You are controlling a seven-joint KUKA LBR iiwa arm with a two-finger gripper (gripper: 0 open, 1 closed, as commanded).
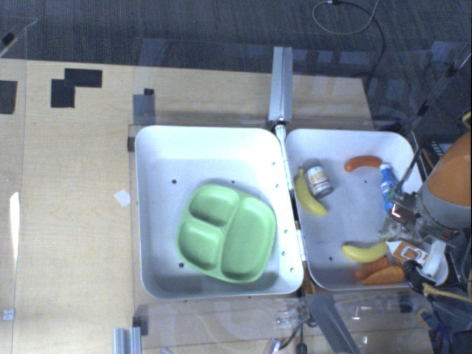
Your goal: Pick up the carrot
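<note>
Camera view looks down at a slant on a pale wooden worktop [66, 220] carrying two shallow white bins side by side. The left bin [158, 153] holds a green divided plate [227, 232], which lies toward its near side.

The carrot [381, 274] lies in the right bin [324, 268], in the near corner farthest from the left bin, pointing roughly along the near wall. A yellow banana [363, 251] lies just beyond the carrot and appears to touch it. An orange-and-white packet [408, 252] sits right beside the carrot's thick end, partly under the arm. Farther from the carrot, near the wall shared with the left bin, a second banana [308, 196] lies beside a small can [318, 181]. At the far side of the right bin rests a red-orange sausage-shaped item [363, 163], and next to it a blue-and-white bottle [386, 184].

The arm's grey wrist and orange band [450, 175] hang over the edge of the right bin farthest from the left bin, crowding the space just beyond the carrot. The gripper [402, 212] sits among dark cables and fittings above the packet and bottle; whether its fingers are wide or narrow cannot be told, and nothing can be made out between them.
</note>
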